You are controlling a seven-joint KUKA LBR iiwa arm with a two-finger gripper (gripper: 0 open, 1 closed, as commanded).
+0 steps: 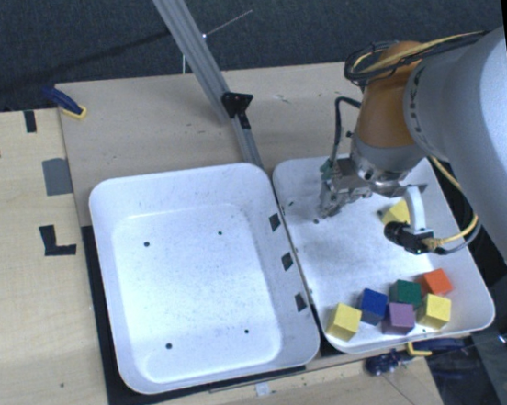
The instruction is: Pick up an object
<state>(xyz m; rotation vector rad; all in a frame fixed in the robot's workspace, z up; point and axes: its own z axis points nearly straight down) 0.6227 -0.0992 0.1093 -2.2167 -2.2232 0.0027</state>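
Several small blocks lie along the near edge of the right bin (334, 251): a yellow block (345, 320), a blue block (373, 302), a green block (405, 292), a purple block (401, 316), a second yellow block (437, 311) and an orange block (437, 281). Another yellow block (397, 213) lies further back, partly hidden by the arm's cable. My gripper (329, 205) hangs over the bin's far left part, close to the floor and well apart from the blocks. Nothing shows between its tips.
The left bin (188, 270) stands beside the right one. A slanted metal pole (207, 59) with a black clamp comes down to the gap between the bins' far corners. The arm's grey body (464, 114) covers the right bin's far right side.
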